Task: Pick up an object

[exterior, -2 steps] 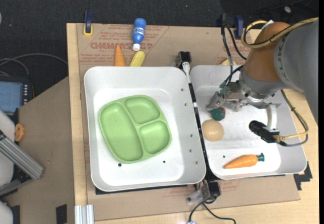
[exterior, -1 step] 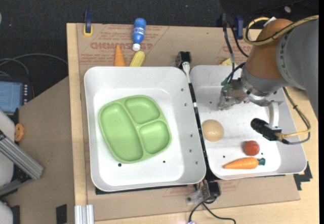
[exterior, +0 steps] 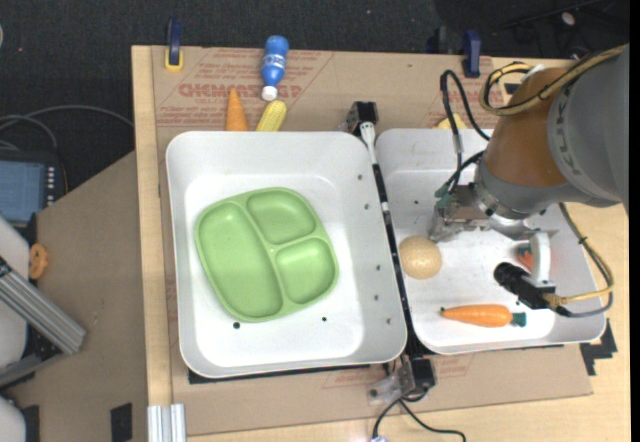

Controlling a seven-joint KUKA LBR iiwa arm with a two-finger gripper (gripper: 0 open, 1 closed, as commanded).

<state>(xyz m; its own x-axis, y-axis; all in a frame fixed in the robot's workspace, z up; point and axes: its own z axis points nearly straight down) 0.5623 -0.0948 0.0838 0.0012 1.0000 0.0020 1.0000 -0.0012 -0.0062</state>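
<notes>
Camera view: end effector [exterior: 452, 220] low in right bin [exterior: 560, 330], grip state cannot be told.
Progress: nothing visibly lifted; potato [exterior: 420, 258] just beside it, carrot [exterior: 478, 315] near.

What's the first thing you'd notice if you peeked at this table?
The big green divided plate lying in the left bin catches the eye first. Next comes the grey and orange robot arm reaching over the right bin, with a tan ball and an orange carrot lying there below it.
</notes>
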